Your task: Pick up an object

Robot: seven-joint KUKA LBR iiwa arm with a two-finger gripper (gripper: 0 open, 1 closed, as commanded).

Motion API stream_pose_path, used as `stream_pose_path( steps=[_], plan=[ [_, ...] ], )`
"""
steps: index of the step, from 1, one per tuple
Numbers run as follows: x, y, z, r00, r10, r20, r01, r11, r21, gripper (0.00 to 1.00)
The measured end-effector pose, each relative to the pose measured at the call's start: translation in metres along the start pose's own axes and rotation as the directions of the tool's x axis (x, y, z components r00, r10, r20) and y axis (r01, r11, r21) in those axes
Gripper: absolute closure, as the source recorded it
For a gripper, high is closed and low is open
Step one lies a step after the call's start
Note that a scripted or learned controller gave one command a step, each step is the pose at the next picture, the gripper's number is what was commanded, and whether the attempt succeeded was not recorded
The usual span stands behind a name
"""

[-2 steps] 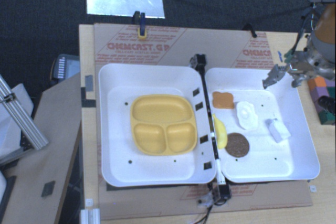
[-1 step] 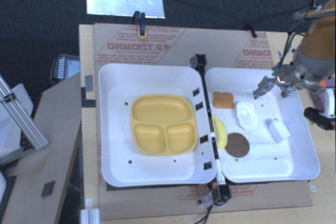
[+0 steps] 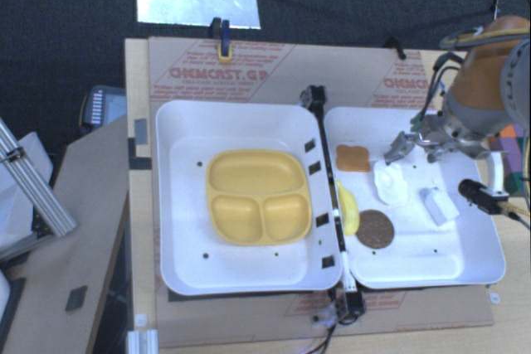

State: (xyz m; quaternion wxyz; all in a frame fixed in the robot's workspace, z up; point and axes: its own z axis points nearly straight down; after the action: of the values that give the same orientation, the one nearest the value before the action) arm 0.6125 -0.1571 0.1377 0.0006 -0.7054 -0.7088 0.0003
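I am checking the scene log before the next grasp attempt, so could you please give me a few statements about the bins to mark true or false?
1. The yellow divided tray lies in the left bin. True.
2. The brown toast slice lies in the left bin. False: it is in the right bin.
3. The round brown patty is beside the yellow banana-like piece. True.
4. The tool hangs over the left bin. False: it is over the right bin.

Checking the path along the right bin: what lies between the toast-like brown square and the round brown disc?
In the camera view, between the brown square and the brown disc, bare white bin floor; a yellow piece lies just left.
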Motion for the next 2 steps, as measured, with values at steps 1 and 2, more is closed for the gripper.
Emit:
stream_pose_path(
  steps=[1,2],
  plan=[
    [0.000,0.001,0.051,1.000,0.003,0.000,-0.003,1.000,-0.002,0.00],
    [0.000,0.002,0.037,1.000,0.002,0.002,-0.002,1.000,-0.008,1.00]
  ],
)
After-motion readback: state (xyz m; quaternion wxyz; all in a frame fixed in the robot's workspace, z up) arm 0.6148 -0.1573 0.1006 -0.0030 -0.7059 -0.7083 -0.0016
